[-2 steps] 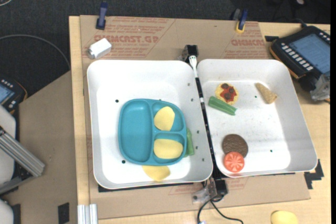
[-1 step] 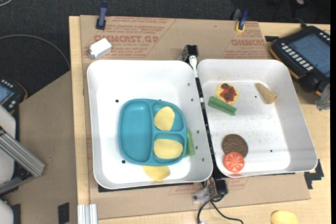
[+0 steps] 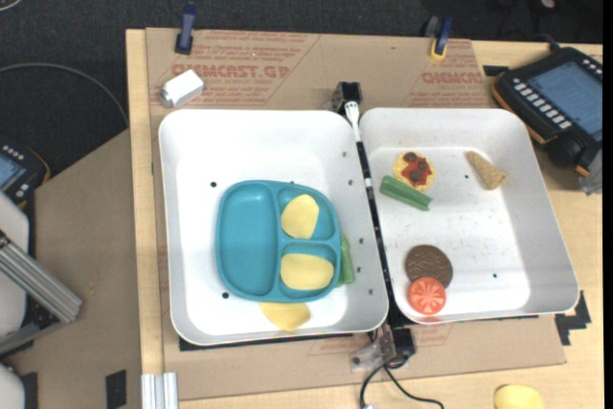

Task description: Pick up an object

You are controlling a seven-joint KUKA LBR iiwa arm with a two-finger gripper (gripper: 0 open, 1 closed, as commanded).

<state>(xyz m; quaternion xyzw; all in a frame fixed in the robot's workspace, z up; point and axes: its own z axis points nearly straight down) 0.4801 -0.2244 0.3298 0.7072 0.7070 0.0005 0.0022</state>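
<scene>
Camera view, looking down at a slant on the bench. Two shallow white bins stand side by side on a brown cardboard sheet, their inner rims touching.

The left bin holds a teal divided plate lying flat near its middle. One yellow piece sits in the plate's upper right compartment and a second yellow piece in the lower right compartment; the large left compartment is bare. A third yellow piece lies on the bin floor, partly tucked under the plate's near edge. A thin green strip shows along the plate's right edge, possibly a leaf-shaped toy, though too little of it shows to be sure.

The right bin holds the loose items that could be picked. A small yellow square with a red topping lies towards the far side, with a green stick just beside it on the near side. A tan wedge lies well to their right. Towards the near rim, a brown disc touches a red round piece.

Outside the bins, a small white block rests on the cardboard at far left, and two blue clamps grip its far edge. The state of the pincer cannot be told here
</scene>
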